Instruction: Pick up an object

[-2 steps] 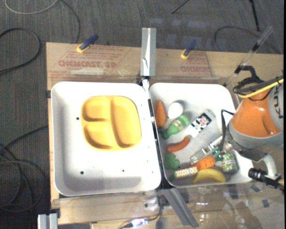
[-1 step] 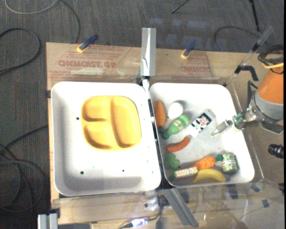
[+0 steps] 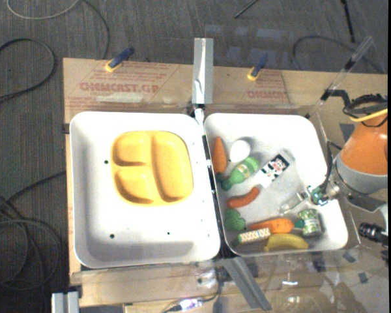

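Where gripper (image 3: 304,199) hangs, can (image 3: 310,222) lies just below.

Even overhead light is washing the white bins (image 3: 85,175) nearly flat, soft shadows are pooling under their rims, the dark carpet (image 3: 26,57) is staying dim, and fine detail is looking grainy.

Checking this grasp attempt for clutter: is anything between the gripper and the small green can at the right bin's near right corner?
Nothing visible stands between them. The gripper hangs just above the small green can in the right white bin. A yellow banana and an orange carrot crowd the can's left side.
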{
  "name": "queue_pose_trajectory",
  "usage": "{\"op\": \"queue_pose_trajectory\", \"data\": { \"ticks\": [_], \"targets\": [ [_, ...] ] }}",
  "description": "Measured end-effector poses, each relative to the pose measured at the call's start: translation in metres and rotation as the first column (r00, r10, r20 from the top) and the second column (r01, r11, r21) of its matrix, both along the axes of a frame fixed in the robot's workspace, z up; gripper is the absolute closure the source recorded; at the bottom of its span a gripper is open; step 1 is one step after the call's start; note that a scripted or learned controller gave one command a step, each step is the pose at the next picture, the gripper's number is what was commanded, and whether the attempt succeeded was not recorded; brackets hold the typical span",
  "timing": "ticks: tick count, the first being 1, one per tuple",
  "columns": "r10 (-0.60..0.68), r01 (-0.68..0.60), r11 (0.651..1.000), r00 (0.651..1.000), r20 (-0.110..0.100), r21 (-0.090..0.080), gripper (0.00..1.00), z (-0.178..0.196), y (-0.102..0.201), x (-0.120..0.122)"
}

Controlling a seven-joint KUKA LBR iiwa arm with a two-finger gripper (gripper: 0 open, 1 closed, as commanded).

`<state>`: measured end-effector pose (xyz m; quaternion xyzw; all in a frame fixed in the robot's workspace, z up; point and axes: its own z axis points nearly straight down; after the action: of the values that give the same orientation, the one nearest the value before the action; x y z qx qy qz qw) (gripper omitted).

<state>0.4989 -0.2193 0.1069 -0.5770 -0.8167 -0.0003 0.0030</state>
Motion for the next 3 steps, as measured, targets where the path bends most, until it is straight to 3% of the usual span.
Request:
{"op": "queue_pose_trajectory", "data": {
  "ticks": [1,2,3],
  "targets": [
    [0.04,-0.04,0.999,0.999,0.016,-0.014,0.0,-0.017,0.047,-0.012],
    [0.134,-0.134,0.991,0.991,0.018,-0.017,0.0,-0.017,0.068,-0.011],
    [0.134,-0.134,0.991,0.991,0.018,-0.013,1.0,-0.007,0.069,-0.011]
  ]
}}
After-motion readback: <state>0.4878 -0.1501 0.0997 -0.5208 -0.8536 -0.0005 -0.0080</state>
